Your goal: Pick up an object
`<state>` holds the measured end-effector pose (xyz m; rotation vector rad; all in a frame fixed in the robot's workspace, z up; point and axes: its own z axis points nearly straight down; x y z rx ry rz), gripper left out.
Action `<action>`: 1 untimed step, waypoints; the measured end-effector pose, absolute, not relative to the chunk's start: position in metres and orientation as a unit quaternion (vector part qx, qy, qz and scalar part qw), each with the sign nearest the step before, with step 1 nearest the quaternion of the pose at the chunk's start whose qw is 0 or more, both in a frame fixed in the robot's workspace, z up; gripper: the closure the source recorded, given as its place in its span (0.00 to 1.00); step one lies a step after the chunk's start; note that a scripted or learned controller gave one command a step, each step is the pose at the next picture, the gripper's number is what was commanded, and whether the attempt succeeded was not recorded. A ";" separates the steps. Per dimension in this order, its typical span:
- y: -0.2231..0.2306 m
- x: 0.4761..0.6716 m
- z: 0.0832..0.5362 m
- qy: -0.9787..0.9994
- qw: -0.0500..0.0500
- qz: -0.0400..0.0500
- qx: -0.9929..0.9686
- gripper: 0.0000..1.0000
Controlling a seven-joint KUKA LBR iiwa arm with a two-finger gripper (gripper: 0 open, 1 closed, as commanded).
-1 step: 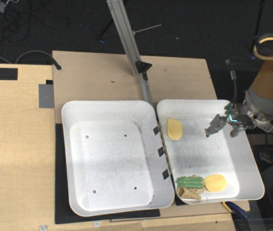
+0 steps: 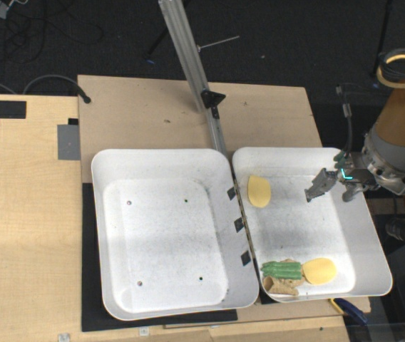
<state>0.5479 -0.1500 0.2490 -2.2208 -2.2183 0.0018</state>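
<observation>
A: Starting at the left of the surface, we see bare pale wood, then the left bin, whose white floor carries nothing but a few dark specks.

B: We read that bin as the likely drop-off side, which would explain why nothing lies in it. The slanted metal rail runs down toward the seam where the two bins meet, with small black clips along that shared edge; we take them to be holding the bins together.

A: Moving right, the right bin holds all the candidates. A pale yellow oval piece lies near its left edge, toward the far side. Along the near edge we see a green ridged item resting against a tan scrap, with a yellow round piece just beside them.

B: The near-edge pile is crowded, so we judge the lone yellow oval the easier pick.

A: And the end effector?

B: It hangs over the far right part of the right bin, reaching in from the arm. Its fingers stand spread apart with nothing between them, well apart from the oval and from the pile alike. We judge the grasp not yet begun.
</observation>
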 end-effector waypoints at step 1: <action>-0.153 0.538 0.200 -0.707 0.004 0.002 -0.707 0.00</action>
